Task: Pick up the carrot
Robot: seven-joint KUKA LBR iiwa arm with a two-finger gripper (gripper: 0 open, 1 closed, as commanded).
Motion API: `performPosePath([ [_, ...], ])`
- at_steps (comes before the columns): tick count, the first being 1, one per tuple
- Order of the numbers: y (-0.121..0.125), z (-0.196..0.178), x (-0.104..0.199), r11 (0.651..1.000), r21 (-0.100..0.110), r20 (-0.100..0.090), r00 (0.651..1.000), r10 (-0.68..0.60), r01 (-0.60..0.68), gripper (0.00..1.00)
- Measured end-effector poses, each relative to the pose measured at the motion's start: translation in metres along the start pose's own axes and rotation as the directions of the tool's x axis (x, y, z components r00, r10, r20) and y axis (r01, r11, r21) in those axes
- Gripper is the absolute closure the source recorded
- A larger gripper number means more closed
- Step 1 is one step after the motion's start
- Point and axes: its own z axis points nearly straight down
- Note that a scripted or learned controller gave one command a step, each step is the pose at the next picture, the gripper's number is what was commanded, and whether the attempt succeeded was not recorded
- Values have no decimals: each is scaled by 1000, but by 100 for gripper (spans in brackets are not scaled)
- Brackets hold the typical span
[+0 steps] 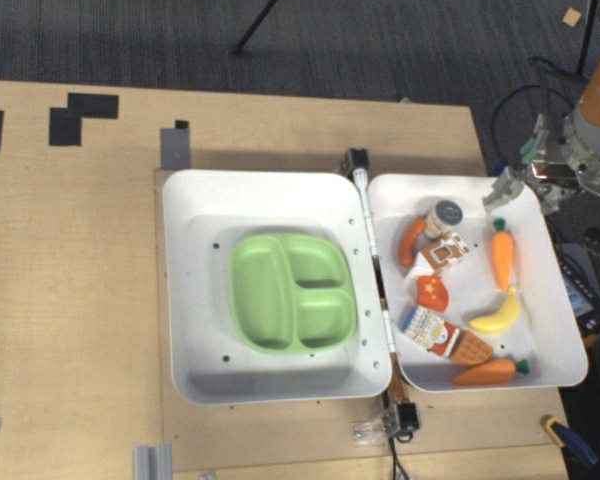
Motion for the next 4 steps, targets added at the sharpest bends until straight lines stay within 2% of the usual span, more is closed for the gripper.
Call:
performPosePath([
  [1, 23, 143, -29, 1000, -3, -1, 1000, 25, -25, 0],
  [2, 24, 133, -28, 1000, -5, 1, 1000, 21, -21, 100],
  [3, 56, 56, 47, 850, 0, 0, 850, 527, -527, 100],
  [4, 56, 32, 59, 684, 1, 0, 684, 729, -729, 100],
])
